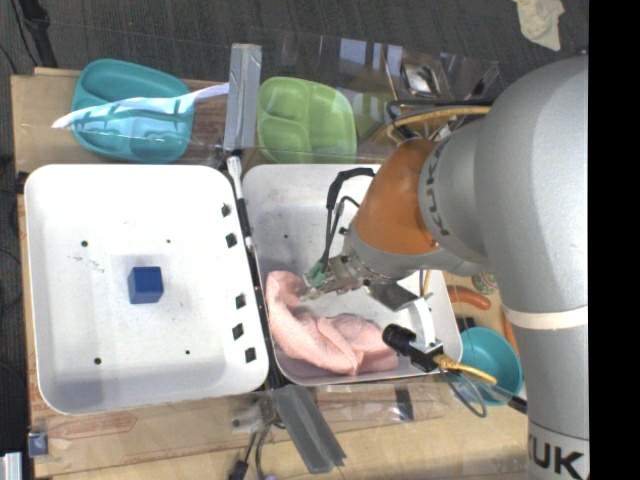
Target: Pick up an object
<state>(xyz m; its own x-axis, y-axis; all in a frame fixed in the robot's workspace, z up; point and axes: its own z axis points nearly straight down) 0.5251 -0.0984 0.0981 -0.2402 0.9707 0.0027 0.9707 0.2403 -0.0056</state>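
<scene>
- Grey arm (540, 218): nearest the lens, filling the right of the frame; orange band (395, 213) above the wrist, which is bent down into the right bin.
- Counter (20, 98): wooden, carrying two shallow white bins side by side.
- Left bin (60, 208): holds one small blue cube (146, 284), left of centre and well apart from the arm.
- Right bin (285, 193): holds the pink cloth; its far half shows bare white floor.
- Pink cloth (325, 338): the likely target. Soft, rumpled, folded into thick rolls, lying along the near wall of the right bin. Judged limp and forgiving to pinch, though it may sag or slip if caught by a thin edge.
- Teal scoop-shaped dish (130, 118) and green sectioned tray (305, 118): on the counter behind the bins.
- Smaller teal bowl (495, 363): beside the right bin's near corner.
- Jaws (325, 280): at the cloth's upper left edge, apparently touching or just above it. Whether they are spread or closed cannot be told; cables and the wrist body clutter them.
- Handling note, as a judgement: the step in hand is the descent onto the cloth. It would go best with the grasp taken over a raised fold rather than the flat hem, pressed well into the fabric before closing, then lifted straight up clear of the bin wall.
</scene>
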